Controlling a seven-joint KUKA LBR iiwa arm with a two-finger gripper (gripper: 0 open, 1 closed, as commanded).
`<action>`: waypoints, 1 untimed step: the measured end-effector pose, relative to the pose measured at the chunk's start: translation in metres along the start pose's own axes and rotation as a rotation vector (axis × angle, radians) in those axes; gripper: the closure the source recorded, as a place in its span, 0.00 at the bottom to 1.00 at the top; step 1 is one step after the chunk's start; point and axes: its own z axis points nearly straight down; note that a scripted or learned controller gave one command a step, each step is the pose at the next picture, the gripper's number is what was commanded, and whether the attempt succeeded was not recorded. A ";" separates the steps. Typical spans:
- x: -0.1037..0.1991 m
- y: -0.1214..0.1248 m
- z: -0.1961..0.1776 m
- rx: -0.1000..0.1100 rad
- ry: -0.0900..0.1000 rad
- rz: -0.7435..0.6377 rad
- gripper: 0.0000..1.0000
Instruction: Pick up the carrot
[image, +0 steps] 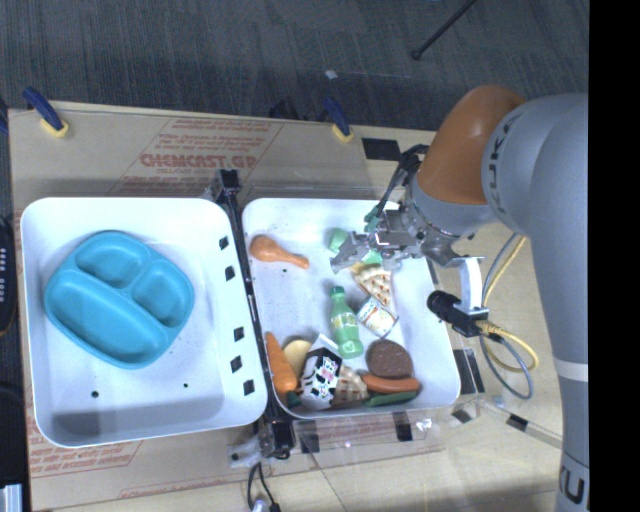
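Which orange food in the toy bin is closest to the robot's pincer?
The chicken drumstick, alone near the top left of the right bin. The carrot lies farther from the pincer, down along the bin's left wall beside the cow-patterned carton.

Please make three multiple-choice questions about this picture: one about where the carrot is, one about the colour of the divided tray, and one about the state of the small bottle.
1. Where is the carrot?
A. In the left bin, on the tray
B. In the right bin, near its front-left corner
C. On the bench outside both bins

2. What colour is the tray?
A. Red
B. Yellow
C. Blue

3. How is the green bottle placed?
A. Lying on its side
B. Standing inside the tray
C. Held between the fingers

Answers:
1. B, the orange carrot lies by the right bin's left wall, beside the other toy food.
2. C, the tray in the left bin is plainly light blue.
3. A, the bottle lies flat on the bin floor, apart from the gripper.
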 end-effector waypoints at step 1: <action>0.064 -0.032 0.095 0.012 0.003 -0.038 0.00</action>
